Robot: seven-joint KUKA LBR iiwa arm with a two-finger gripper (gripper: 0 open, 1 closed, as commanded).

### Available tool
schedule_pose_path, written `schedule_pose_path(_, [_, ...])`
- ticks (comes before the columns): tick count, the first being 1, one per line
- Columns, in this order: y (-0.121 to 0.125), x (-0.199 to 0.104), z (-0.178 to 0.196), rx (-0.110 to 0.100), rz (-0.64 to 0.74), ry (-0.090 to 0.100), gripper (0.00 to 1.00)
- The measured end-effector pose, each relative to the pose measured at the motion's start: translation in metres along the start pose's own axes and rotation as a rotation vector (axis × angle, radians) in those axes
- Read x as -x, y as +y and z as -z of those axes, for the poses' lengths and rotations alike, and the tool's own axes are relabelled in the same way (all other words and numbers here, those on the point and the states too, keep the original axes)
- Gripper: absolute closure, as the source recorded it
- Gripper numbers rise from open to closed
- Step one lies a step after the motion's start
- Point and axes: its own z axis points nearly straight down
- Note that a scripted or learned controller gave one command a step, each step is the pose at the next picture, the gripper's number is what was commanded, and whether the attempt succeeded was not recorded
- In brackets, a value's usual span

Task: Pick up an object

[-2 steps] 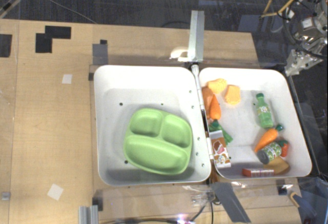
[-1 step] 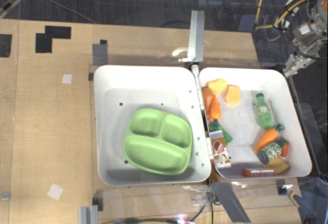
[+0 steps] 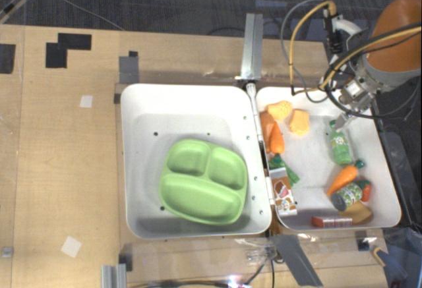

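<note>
One gripper (image 3: 343, 120) (jaws unclear) just above the green bottle (image 3: 340, 148).

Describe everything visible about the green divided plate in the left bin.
The green divided plate is a pale green, smooth, plastic-looking tray with rounded corners and three compartments: two smaller ones above, one long one below. It lies flat, right side up, slightly rotated, in the lower right part of the left bin. Nothing lies in it.

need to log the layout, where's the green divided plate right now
The green divided plate lies in the left bin, toward its near right part, close to the divider beside the right bin.
</note>
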Motion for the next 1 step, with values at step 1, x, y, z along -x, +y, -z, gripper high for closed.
schedule_pose_path(1, [-0.0162, 0.0042, 0.1264, -0.011, 0.051, 0.013, 1.0])
